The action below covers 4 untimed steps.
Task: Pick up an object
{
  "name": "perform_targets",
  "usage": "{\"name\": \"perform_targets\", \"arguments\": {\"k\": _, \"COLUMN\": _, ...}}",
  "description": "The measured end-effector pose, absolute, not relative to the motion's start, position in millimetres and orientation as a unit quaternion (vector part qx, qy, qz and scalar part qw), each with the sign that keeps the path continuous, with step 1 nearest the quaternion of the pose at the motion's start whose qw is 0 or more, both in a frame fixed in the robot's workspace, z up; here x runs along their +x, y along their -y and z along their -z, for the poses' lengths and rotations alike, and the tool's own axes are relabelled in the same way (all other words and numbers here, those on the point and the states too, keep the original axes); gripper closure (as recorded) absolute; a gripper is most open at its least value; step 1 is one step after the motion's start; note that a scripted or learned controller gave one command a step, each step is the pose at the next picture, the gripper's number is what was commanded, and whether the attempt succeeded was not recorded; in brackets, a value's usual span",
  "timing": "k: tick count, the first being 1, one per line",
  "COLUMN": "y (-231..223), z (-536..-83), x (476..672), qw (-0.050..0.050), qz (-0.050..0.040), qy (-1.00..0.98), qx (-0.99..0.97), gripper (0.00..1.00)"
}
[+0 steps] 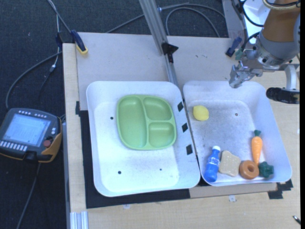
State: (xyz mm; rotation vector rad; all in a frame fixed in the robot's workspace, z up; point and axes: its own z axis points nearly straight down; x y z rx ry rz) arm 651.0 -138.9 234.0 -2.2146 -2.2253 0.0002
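My claw [237, 81] hangs at the right bin's [271, 109] far rim, its grip state unreadable from here; nearest target is the yellow lemon [200, 112], lying alone on the bin floor, seemingly light, smooth and rounded, so I'd pinch across its middle.

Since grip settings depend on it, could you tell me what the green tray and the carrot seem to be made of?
The green tray looks like hard moulded plastic: uniform matte colour, rounded compartment ridges. The carrot looks like a plastic or rubber toy: flat, even orange with a green top; which one is unclear.
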Motion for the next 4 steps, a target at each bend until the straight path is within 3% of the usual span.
{"name": "perform_targets", "arguments": {"k": 1, "y": 84, "z": -237, "x": 662.1, "qw": 0.000, "qz": 0.0013, "qy": 0.709, "qx": -0.705, "gripper": 1.00}}
{"name": "perform_targets", "arguments": {"k": 3, "y": -34, "z": -221, "x": 651.7, "qw": 0.001, "qz": -0.0002, "qy": 0.709, "qx": -0.705, "gripper": 1.00}}
{"name": "perform_targets", "arguments": {"k": 4, "y": -78, "z": -223, "x": 655.5, "qw": 0.000, "qz": 0.0012, "qy": 0.709, "qx": -0.705, "gripper": 1.00}}
